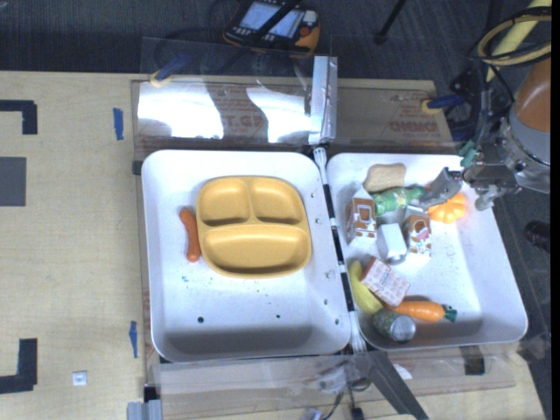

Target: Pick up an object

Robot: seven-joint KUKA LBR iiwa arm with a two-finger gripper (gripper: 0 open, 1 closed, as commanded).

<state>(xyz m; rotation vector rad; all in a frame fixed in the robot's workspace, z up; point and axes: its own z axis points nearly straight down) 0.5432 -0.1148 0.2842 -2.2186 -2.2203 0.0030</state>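
Gripper point(461, 180) sits at three o'clock of the scene, low over the upper right corner of the right bin point(490, 278). We cannot tell whether its fingers are apart or together; the metal parts blur into the clutter. We see nothing lifted, so we judge the pick not yet done: choosing a target, closing and raising are all left.

Nearest candidate: an orange round toy point(450, 208), glossy, touching or just beside the gripper at its six o'clock. A green piece point(398, 200) lies at nine o'clock of it, and above that a tan bread-like slab point(386, 177), matte and rounded.

Middle of the bin: small printed cartons point(361, 218), boxy, with a grey block point(391, 241) between them. Lower down, a flat red-and-white packet point(384, 280) rests against a yellow banana shape point(363, 294). At six o'clock of the bin, a smooth orange carrot point(421, 311) with a green tip and a dull metal can point(394, 325), lying together.

Left bin point(166, 234): a yellow three-section plate point(254, 225), smooth plastic, and beside it at nine o'clock a slim orange sausage point(190, 234). Both bins are white and shallow, speckled with dark marks, on a pale wooden table point(61, 234).
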